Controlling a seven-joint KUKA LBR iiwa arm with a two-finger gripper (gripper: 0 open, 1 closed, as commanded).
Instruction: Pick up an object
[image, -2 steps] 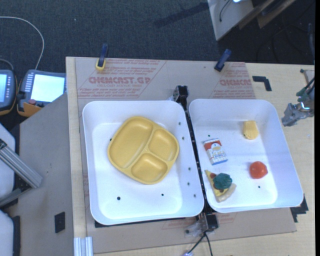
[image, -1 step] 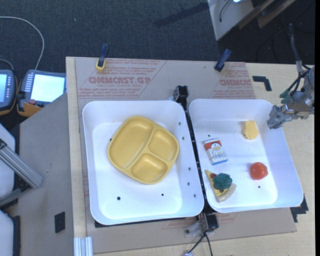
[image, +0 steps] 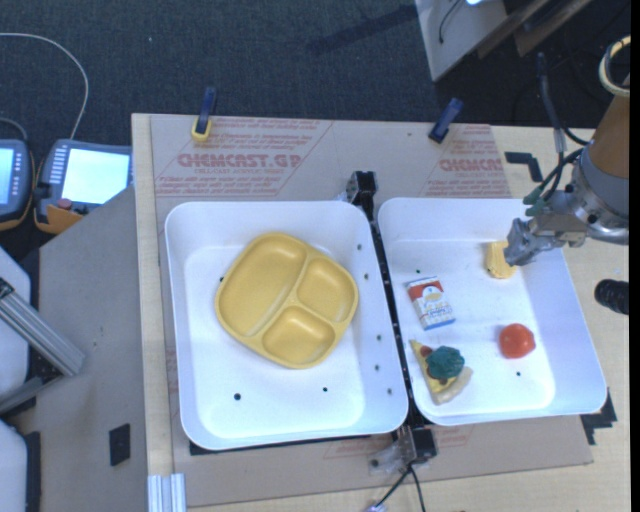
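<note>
- Nearest me, the left bin (image: 200, 400) holds a yellow tray (image: 287, 298).
- The right bin (image: 570, 300) holds a carton (image: 430, 302), tomato (image: 516, 341), pizza (image: 443, 368).
- The gripper (image: 518, 250) touches the yellow block (image: 497, 261); I cannot tell its finger state.
- I judge an off-centre grip could nudge the block away.

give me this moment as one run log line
arm: over right bin | gripper: at small yellow object, no grasp visible | tomato, carton: untouched | left bin: yellow tray
</note>
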